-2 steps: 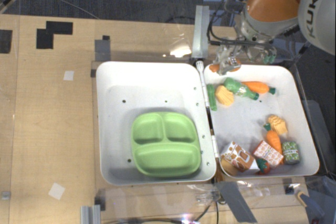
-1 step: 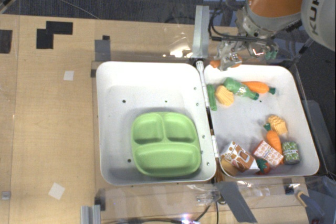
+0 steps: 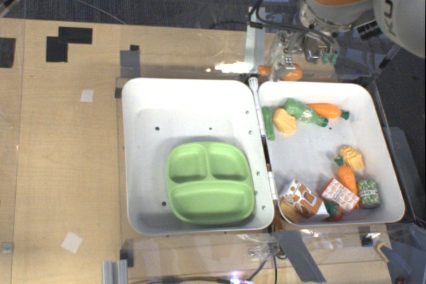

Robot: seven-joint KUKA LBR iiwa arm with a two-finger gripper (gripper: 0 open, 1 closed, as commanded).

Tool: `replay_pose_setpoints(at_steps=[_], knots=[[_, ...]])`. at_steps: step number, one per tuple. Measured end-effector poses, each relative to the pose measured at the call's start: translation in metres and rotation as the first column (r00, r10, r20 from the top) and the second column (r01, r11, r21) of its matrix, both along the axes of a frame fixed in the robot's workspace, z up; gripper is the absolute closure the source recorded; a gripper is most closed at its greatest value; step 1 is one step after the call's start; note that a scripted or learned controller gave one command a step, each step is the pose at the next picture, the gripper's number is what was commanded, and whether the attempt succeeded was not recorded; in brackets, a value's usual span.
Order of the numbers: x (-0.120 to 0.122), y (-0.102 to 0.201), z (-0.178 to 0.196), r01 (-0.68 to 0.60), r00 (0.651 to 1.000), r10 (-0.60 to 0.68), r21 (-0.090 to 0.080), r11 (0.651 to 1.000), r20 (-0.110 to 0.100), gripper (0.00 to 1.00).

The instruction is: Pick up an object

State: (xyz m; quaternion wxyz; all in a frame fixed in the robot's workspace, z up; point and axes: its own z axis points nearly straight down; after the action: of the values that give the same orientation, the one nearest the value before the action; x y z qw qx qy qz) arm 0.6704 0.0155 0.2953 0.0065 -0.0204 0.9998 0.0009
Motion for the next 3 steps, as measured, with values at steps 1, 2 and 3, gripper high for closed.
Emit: replay_pose_setpoints(at_steps=[1, 2, 3], knots=[[0.0, 0.008, -0.004, -0.018, 1.0, 0.018, -0.001, 1.0, -0.001, 1.0], [-0.045, 0.037, -0.057, -0.13, 0.991, 0.13, -0.001, 0.991, -0.006, 1.0], [-0.042, 0.038, -0.043, -0.132, 0.991, 0.132, -0.001, 0.991, 0.007, 1.0]])
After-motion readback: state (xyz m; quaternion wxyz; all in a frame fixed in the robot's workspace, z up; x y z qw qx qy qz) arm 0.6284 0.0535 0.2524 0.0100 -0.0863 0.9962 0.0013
